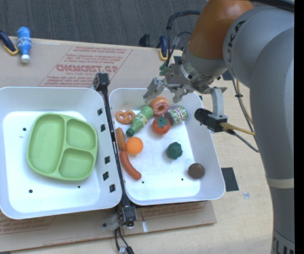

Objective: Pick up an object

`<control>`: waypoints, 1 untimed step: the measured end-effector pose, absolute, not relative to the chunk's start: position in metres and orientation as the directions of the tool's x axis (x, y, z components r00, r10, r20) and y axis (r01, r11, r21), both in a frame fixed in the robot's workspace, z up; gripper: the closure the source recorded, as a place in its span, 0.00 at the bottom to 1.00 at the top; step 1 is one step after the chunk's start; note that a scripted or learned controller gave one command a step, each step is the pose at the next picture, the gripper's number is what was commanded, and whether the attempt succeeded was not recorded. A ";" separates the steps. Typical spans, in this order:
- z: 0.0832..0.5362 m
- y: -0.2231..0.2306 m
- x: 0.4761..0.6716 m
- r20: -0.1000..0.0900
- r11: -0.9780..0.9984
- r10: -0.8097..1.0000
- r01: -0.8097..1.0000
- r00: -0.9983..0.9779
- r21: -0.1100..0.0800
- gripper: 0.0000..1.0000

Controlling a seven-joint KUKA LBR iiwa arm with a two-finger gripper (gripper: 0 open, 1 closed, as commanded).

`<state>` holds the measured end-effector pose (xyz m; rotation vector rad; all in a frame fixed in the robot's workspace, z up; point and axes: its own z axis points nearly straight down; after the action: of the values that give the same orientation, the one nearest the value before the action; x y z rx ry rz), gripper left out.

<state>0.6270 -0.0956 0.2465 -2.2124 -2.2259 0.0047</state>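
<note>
Gripper (165, 90), fingers spread and empty, poised at the upper edge of the right bin (207, 157), directly above the doughnut (159, 106). Toy foods cluster at centre frame, likely within reach; the green plate (62, 146) lies lower left.

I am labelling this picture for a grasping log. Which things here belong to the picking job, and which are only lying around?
Belong to the job:
gripper, above the right bin's far edge
donut
green bottle
tomato
pretzel
orange
sausage
broccoli
brown disc

Only lying around:
green divided plate, left bin
blue bottle, on the bench
</note>
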 end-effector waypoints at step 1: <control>0.461 -0.138 0.584 -0.003 0.005 1.000 1.000 -0.005 0.004 0.00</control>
<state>0.5835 -0.1381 0.4609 -2.2195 -2.2304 -0.0016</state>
